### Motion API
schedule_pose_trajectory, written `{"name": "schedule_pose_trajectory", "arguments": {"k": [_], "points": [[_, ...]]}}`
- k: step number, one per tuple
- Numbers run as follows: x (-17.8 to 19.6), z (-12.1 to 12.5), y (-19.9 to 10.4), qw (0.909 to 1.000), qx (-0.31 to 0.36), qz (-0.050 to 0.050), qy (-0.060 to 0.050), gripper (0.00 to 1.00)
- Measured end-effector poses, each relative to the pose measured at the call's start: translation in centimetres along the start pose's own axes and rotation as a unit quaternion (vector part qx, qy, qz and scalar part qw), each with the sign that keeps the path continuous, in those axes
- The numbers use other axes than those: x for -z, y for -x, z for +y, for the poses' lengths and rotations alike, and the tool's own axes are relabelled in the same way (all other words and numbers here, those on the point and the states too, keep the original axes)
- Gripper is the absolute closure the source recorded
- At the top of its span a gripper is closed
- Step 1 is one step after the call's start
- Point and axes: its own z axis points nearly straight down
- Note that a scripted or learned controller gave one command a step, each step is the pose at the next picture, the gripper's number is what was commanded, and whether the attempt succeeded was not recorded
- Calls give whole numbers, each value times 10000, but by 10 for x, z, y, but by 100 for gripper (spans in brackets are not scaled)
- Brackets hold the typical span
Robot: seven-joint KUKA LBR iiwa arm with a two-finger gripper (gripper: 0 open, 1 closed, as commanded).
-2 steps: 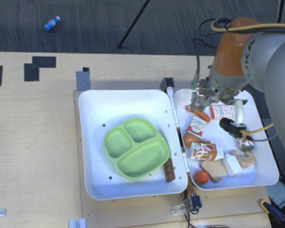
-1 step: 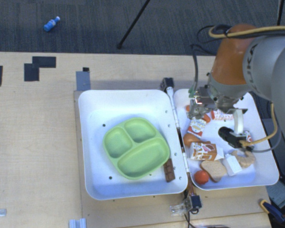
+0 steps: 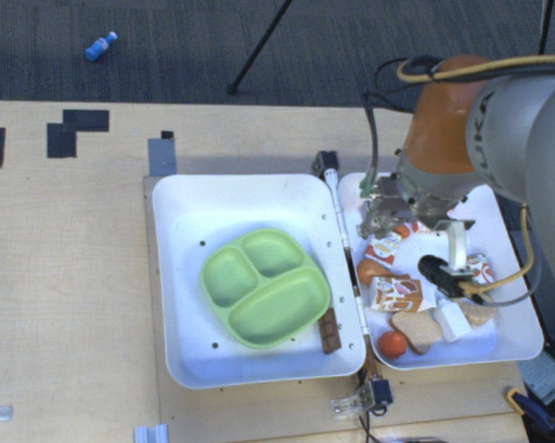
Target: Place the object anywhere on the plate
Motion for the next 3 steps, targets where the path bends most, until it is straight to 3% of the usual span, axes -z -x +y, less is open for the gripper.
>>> {"name": "schedule_pose_trajectory", "arguments": {"k": [1,2,3], "points": [[12,-3,-12,10000,2,2,8,100],[55,-31,-18,10000,4,0,11,100],[-12,-28,-47,10000,-1,1,-3,100]]}}
